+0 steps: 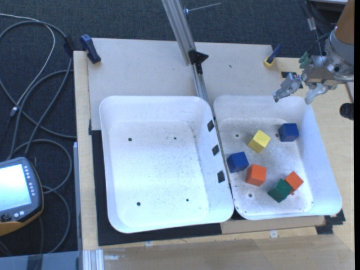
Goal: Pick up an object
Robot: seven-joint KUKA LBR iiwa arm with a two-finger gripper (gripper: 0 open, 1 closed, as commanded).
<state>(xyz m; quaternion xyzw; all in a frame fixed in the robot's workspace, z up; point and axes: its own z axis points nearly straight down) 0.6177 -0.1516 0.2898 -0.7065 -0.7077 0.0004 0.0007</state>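
Six small solid cubes lie in the right-hand shallow white plastic bin [326, 167]. Taking the yellow cube [259, 140] as landmark: a blue cube [288, 132] sits just right of it, another blue cube [237, 161] below-left, an orange cube [256, 174] below, and a green cube [279, 190] touching a second orange cube [294, 180] lower-right. The gripper [297, 91] hangs above-right of it, fingers spread, holding nothing. The cubes look light, rigid and smooth-faced; opposite flat sides would suit a pinch.

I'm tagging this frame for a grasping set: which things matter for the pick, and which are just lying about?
For the job:
hand, open
yellow cube
two blue cubes
two orange cubes
green cube
right bin

Lying about:
left bin
blue clamp
handheld screen
cables
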